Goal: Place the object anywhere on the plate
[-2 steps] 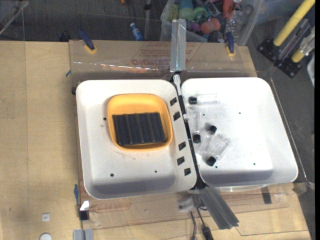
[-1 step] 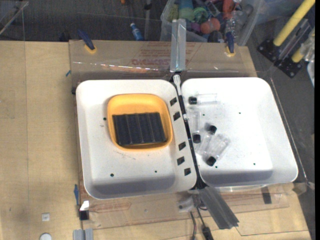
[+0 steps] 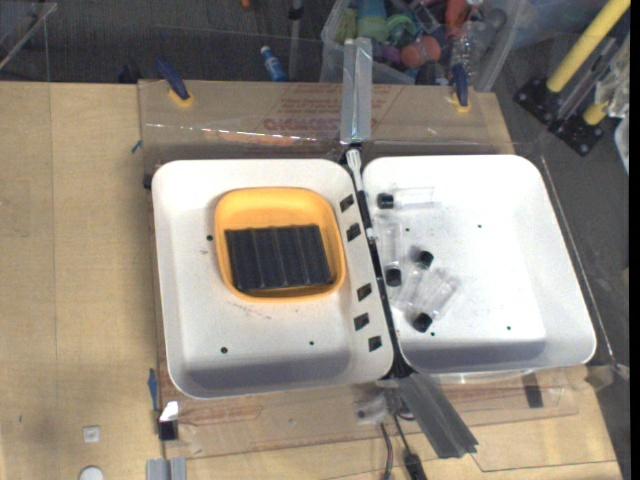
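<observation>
Looking down, you have the wooden bench (image 3: 70,268) spread across the whole view, with the two white bins sitting side by side on it. The left bin (image 3: 185,318) and the right bin (image 3: 500,268) touch along a shared middle edge, where a row of small black tabs (image 3: 362,258) runs from back to front.

At the back, beyond the bench, you can see a clear tub (image 3: 420,18) heaped with coloured toys, and a yellow bar (image 3: 595,28) leaning in the far right corner.

Inside the left bin, towards its rear and right, lies the yellow plate (image 3: 275,203), a rounded square with a raised rim. Your dark ridged slab (image 3: 278,256) rests flat on that plate, filling most of its floor and lying slightly towards the front edge. It sits wholly within the rim.

Over in the right bin, close to the middle edge, you have a loose cluster of small clear bottles (image 3: 430,293) with black caps. They lie on their sides, some touching. One capped bottle (image 3: 385,201) lies apart, further back.

Two blue clamps (image 3: 177,86) grip the clear sheet behind the bins.
</observation>
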`<state>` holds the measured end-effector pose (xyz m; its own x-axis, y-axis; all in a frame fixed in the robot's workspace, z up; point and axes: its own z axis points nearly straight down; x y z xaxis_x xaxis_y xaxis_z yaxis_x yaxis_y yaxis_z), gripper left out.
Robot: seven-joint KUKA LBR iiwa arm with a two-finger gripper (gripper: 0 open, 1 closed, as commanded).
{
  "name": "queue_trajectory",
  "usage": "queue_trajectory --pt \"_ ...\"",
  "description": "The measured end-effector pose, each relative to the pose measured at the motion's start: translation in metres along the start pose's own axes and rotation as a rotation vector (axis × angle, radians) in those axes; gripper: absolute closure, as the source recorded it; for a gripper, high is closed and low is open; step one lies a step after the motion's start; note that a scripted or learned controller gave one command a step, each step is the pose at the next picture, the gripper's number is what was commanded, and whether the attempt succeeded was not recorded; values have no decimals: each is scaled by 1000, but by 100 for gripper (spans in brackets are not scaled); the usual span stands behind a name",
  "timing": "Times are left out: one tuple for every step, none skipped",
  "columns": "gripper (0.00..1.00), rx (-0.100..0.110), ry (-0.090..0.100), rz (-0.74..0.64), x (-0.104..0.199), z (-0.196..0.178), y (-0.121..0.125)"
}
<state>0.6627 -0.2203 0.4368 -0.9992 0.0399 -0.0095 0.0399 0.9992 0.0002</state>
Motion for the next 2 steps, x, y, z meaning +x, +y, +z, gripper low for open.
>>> queue_trajectory --pt "100 0 0 -57 -4 0 0" --pt "100 -1 -1 -400 -5 0 -1"
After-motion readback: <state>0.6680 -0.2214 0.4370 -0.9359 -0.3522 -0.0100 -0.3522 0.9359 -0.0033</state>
